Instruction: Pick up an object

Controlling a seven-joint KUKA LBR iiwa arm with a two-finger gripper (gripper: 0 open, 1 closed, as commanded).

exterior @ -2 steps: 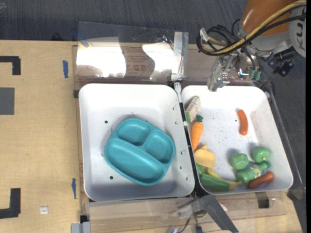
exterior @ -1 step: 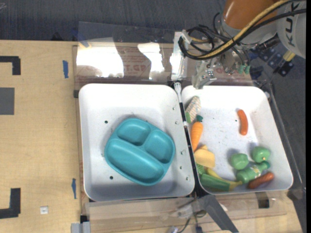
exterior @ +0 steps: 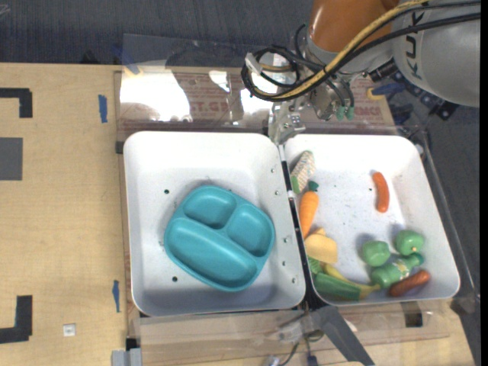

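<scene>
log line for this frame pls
hand: above right bin's far-left corner, nothing seen held | right bin: toy vegetables incl. carrot | left bin: teal tray

In my right bin lie toy foods: a corn cob and carrot along the left wall, a red sausage apart, green peppers clustered near the front.
</scene>
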